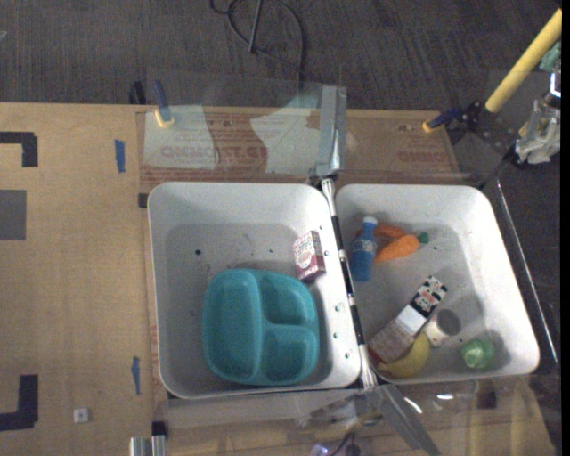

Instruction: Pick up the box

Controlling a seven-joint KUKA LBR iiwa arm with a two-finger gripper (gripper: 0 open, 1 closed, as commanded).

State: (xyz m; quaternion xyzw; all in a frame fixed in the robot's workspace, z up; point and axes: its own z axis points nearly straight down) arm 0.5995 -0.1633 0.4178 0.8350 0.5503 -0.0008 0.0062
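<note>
Jaws: whether released or clenched cannot be told from this view. The box [309,256], small and pink-and-white, stands in the left bin [178,214] close to its right wall, touching the upper right corner of a teal divided plate [261,328]. The right bin [499,267] on the worktop [71,267] holds a blue bottle [363,250], a carrot [397,248] and a banana [408,360].

1. This looks like a robotics lab or test workshop, not a home.
2. A plywood bench [71,267] fills the left and centre of the frame, marked with black tape squares [20,149] and blue tape strips [119,156].
3. Two white bins [169,223] sit side by side at centre, with clear plastic guard panels [267,129] behind them.
4. Dark carpet [401,44] and loose cables [258,22] run along the top.
5. A yellow pole [525,62] on a clamp stands at upper right.
</note>
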